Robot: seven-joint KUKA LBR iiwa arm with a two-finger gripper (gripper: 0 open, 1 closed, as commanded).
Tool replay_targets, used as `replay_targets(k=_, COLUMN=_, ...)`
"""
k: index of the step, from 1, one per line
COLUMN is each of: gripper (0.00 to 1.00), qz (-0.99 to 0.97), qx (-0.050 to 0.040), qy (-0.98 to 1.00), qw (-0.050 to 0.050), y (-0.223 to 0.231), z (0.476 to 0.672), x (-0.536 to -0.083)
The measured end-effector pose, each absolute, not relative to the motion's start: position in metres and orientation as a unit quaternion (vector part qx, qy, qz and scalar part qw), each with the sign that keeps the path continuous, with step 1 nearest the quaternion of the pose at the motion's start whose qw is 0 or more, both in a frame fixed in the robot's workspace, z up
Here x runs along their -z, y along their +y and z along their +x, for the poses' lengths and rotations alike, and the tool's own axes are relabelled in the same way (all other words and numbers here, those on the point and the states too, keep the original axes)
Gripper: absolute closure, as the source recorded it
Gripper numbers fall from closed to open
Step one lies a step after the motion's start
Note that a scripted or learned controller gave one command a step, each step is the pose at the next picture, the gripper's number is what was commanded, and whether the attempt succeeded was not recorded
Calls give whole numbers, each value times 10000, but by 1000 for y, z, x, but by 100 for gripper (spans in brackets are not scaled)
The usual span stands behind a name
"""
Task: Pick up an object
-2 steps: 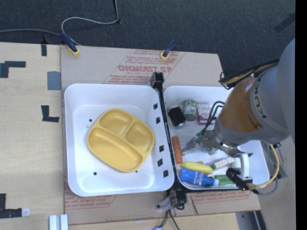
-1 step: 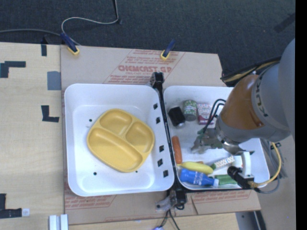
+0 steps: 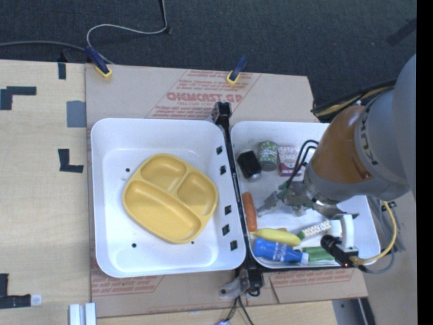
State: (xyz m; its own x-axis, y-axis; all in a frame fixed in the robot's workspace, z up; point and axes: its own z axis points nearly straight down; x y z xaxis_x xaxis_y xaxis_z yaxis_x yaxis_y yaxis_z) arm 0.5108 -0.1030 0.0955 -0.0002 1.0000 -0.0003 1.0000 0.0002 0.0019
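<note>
Reaching in from the right, the arm (image 3: 369,147) hangs its hand (image 3: 283,198) low over the right bin (image 3: 371,232), fingers' spread impossible to tell.

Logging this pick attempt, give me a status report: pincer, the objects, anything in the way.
Pincer low in right bin, grip unclear. Orange stick, banana, blue bottle lie beside it, none seen held. Yellow tray in left bin.

Robot claw (image 3: 279,202) low in the right bin (image 3: 369,246); banana (image 3: 277,235) just below it, yellow tray (image 3: 170,197) far left.
</note>
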Motion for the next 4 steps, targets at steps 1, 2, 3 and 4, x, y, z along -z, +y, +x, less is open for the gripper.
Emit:
replay_targets(k=1, gripper=0, qz=7076, qx=1, qy=7066, qw=16, y=-157, z=484, x=-86)
replay_targets(k=2, gripper=100, qz=7075, qx=-7, qy=7068, qw=18, y=-156, z=485, x=-96)
replay_targets(k=3, gripper=0, qz=7074, qx=-7, qy=7068, qw=16, y=-156, z=485, x=-95)
replay_targets(k=4, gripper=0, qz=7063, qx=-12, qy=7079, qw=17, y=-108, z=570, x=-86)
